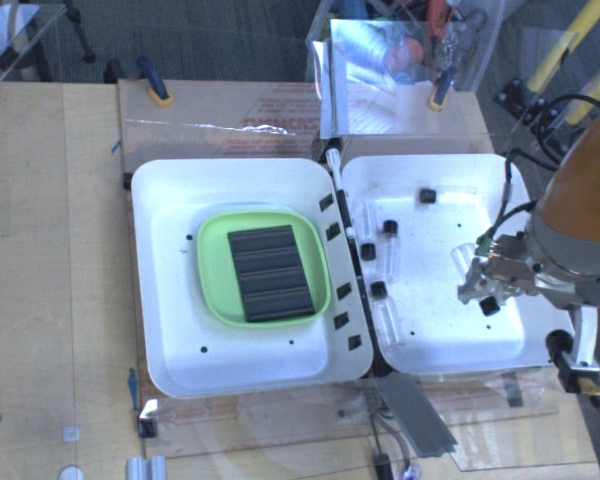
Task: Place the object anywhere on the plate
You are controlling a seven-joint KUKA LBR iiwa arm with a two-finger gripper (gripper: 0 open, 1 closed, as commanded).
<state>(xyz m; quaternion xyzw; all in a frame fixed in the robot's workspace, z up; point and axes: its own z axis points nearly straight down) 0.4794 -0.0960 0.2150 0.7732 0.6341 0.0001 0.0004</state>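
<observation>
A dark grey ridged block (pixel 270 272) lies flat on the light green square plate (pixel 212 286) in the middle of the left bin (pixel 160 268). The block covers most of the plate's centre and sits slightly askew. My gripper (pixel 485 286) hangs low over the right side of the right bin (pixel 430 328), far from the plate and the block. Nothing is visibly held at the gripper. The arm's grey and orange body enters from the right edge.
Several small black pieces (pixel 389 228) are scattered over the right bin's floor. Black clips (pixel 332 231) line the divider between the bins. A clear box of assorted items (pixel 410 28) stands behind the bins. Cables (pixel 525 168) run along the right bin's far right.
</observation>
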